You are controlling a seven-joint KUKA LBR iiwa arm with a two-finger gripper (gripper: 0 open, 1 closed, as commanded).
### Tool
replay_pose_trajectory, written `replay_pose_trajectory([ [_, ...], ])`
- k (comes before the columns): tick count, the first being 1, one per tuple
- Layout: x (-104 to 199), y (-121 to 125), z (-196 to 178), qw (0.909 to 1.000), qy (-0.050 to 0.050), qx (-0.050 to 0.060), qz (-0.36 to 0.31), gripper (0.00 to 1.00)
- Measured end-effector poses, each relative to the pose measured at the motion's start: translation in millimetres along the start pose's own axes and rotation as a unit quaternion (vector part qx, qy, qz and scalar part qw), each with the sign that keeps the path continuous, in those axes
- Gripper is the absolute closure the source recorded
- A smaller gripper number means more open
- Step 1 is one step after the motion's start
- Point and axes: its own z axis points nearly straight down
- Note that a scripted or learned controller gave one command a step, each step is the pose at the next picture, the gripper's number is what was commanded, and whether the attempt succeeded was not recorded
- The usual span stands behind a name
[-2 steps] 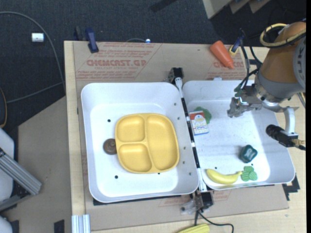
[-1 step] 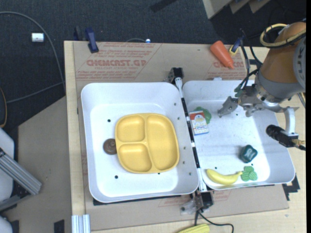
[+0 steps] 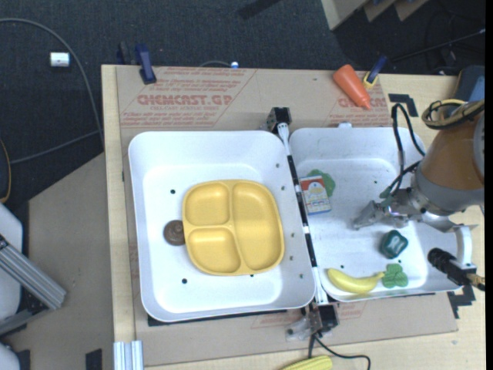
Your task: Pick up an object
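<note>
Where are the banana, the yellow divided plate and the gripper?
banana (image 3: 353,281): camera view, middle of its curved body.
yellow divided plate (image 3: 262,223): camera view, right compartment's floor.
gripper (image 3: 367,218): camera view, between its fingertips.

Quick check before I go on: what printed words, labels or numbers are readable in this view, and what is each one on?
"CHEMCAST G.P" (last letters uncertain): large red print on the brown board under the bins; the smaller red lines above and below are too blurred to read.
Red print on the board's right part: too blurred to read.
Small red-and-white carton in the right bin: label too small to read.
</note>
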Motion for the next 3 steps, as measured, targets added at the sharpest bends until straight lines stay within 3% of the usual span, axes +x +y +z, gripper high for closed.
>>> replay_pose_trajectory([
  [1,-42.4,62.4,-1.1,1.0,0.002,-0.001,-0.002,0.0],
  [2,-21.0,-2.7,-12.1,1.0,0.001,0.0,0.0,0.0],
  [3,4.1,-50.3,0.3,1.0,0.001,0.0,0.0,0.0],
])
